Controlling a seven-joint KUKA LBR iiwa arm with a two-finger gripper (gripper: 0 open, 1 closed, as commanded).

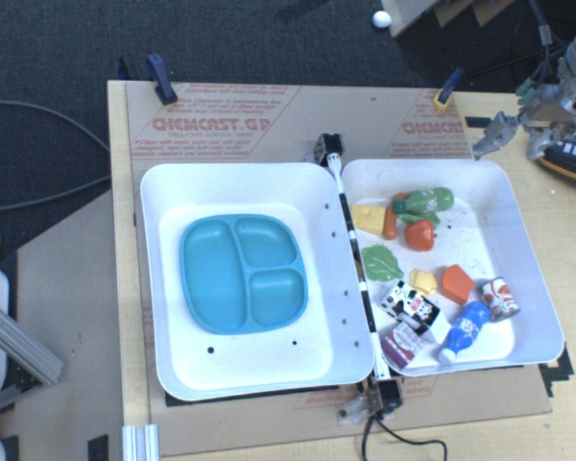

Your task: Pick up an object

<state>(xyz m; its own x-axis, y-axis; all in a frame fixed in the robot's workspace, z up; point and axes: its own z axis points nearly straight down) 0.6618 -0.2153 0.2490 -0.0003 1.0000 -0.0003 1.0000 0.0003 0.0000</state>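
The right bin (pixel 528 257) holds several small toys. Among them are a green vegetable (pixel 426 201), a red pepper (pixel 420 235), a yellow wedge (pixel 369 219), a green leaf (pixel 381 260), an orange block (pixel 457 282), a red and white can (pixel 499 299), a blue bottle (pixel 465 330), a black and white box (pixel 409 304) and a purple packet (pixel 401 343). My gripper (pixel 515 125) hangs beyond the bin's back right corner, above the cardboard and apart from every toy. Nothing is seen in it.
In the left bin (pixel 163 209) lies a blue divided plate (pixel 243 272). Both bins rest on a cardboard sheet (pixel 269 123) held by a blue clamp (pixel 160 77) and a yellow and blue clamp (pixel 448 88). A black clip (pixel 329 147) joins the bins at the back.
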